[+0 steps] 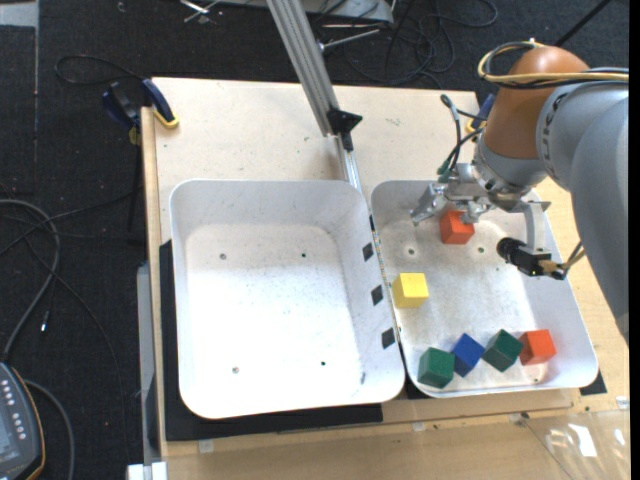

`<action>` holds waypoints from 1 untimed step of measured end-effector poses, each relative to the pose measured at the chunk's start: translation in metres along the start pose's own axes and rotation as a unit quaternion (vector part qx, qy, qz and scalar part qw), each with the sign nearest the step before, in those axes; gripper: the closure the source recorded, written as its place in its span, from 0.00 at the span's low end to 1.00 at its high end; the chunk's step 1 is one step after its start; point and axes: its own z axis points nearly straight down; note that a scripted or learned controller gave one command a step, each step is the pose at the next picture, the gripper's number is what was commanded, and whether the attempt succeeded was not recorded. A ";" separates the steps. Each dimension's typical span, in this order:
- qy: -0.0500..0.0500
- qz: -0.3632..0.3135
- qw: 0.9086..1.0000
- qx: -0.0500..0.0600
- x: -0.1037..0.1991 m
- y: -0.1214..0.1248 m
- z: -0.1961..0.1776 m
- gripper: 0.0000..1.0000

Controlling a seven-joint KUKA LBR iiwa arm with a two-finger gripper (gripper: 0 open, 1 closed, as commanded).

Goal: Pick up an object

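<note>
My fingers (456, 211) sit over the orange-red cube (457, 228); their opening: cannot tell. Yellow cube (411, 288) lies near; four cubes (487, 353) line the right bin's (578, 318) front wall.

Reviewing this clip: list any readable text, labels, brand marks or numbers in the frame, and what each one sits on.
None can be read.
The black tabs along the divide between the white bins show no legible marks.
The device at the lower left edge has buttons too small and blurred to read.
The blocks, including the yellow block, carry no print.

2 white bins (200, 208) hold orange, yellow, green, blue blocks (468, 353).
</note>
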 end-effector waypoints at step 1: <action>0.004 -0.001 1.000 0.013 -0.025 0.002 0.016 0.00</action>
